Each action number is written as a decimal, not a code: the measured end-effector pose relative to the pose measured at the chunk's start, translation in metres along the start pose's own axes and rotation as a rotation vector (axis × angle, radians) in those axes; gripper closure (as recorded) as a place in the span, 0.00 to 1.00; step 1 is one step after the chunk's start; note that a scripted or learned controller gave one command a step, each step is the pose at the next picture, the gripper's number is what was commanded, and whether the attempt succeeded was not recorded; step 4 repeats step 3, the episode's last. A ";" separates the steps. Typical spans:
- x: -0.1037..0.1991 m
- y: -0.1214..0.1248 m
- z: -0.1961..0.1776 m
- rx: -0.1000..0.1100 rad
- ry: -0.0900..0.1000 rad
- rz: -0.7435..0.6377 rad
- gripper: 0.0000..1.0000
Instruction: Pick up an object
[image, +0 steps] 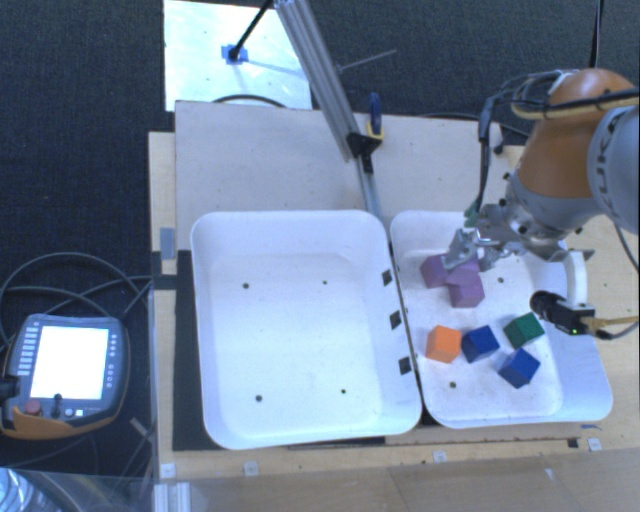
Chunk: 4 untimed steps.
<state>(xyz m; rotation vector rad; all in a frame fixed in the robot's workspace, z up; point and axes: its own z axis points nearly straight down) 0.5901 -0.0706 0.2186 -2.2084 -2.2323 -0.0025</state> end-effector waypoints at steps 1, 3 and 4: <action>0.054 0.009 -0.013 -0.002 0.000 -0.001 1.00; 0.157 0.032 -0.021 -0.002 0.000 -0.001 1.00; 0.157 0.032 -0.021 -0.002 0.000 -0.001 1.00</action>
